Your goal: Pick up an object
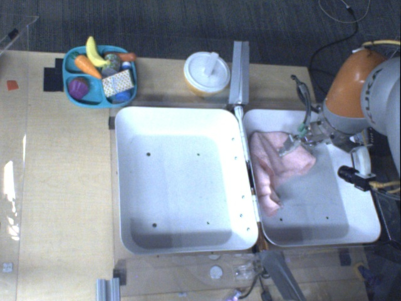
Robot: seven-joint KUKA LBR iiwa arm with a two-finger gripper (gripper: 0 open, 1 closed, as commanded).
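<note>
1. Presently at 3 o'clock of the scene: grey arm (382, 99) with orange band (349, 88), reaching in over the right bin (326, 227).
2. Gripper (302, 137) positioned low at the 1 o'clock part of the right bin, directly over the upper right edge of the pink cloth (274, 168).
3. Gripper state: cannot tell whether wide, narrow, or holding. Contact with the cloth likewise cannot be confirmed at this angle.
4. Task object: pink cloth, crumpled, lying in the 9 o'clock half of the right bin, close against the wall shared with the left bin (182, 180). Trails from about 12 o'clock down towards 7 o'clock of that bin.
5. At 12 o'clock between the two bins: upright grey metal post (239, 74).
6. Just at 9 o'clock of the post: round white lidded container (207, 73), standing on the bench (56, 199).
7. At 11 o'clock of the left bin: blue divided tray (66, 83) holding toy food, including a yellow banana (94, 52), an orange carrot (86, 65) and a purple piece (78, 88).
8. At 1 o'clock of the scene: thin looped cable (341, 8) on dark flooring.
</note>
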